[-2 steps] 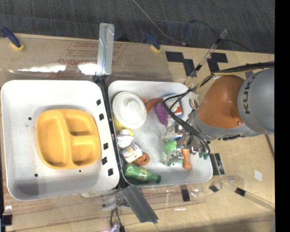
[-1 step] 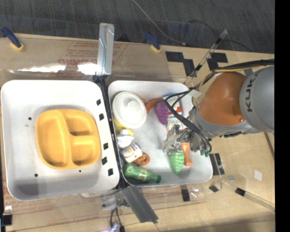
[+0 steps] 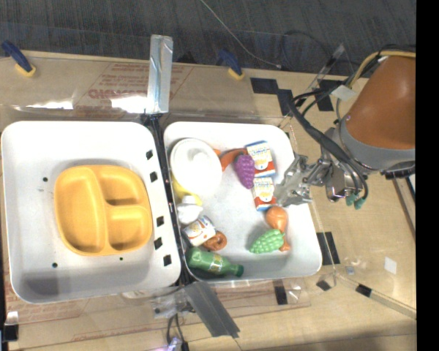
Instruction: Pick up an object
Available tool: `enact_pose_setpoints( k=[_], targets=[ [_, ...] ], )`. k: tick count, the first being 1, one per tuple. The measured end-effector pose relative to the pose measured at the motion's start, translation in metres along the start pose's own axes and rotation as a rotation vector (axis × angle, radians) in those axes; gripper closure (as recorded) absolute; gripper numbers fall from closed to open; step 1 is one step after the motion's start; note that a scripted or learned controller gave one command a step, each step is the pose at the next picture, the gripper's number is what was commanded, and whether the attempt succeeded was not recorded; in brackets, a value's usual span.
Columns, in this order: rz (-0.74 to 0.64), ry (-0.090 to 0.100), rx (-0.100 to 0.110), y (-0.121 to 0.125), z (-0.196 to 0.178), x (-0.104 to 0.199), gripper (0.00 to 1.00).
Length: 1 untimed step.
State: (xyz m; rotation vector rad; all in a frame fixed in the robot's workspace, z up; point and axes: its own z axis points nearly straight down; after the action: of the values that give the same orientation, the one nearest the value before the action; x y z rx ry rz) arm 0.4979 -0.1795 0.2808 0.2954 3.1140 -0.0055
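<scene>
Over the right bin's (image 3: 307, 232) right rim the gripper (image 3: 289, 189) hangs, fingers spread and holding nothing, just beside a small carton (image 3: 263, 191) and an onion (image 3: 276, 216). Toys crowd this bin; bare floor shows near its bottom right corner. From the right, the arm (image 3: 380, 115) reaches in low. A yellow tray (image 3: 102, 209) sits in the left bin (image 3: 22, 196).

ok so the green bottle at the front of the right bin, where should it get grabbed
Grip the green bottle across the middle of its body, coming straight down from above. It lies on its side along the bin's front wall, neck pointing right, so fingers should straddle its width. The pretzel-like toy sits close behind it, leaving little room there.
</scene>
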Motion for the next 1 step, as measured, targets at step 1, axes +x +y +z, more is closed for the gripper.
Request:
enact_pose_setpoints(
  k=[1],
  targets=[
    [-0.452, 0.019, -0.009, -0.0226, 0.1301, -0.0353, 1.0]
  ],
)
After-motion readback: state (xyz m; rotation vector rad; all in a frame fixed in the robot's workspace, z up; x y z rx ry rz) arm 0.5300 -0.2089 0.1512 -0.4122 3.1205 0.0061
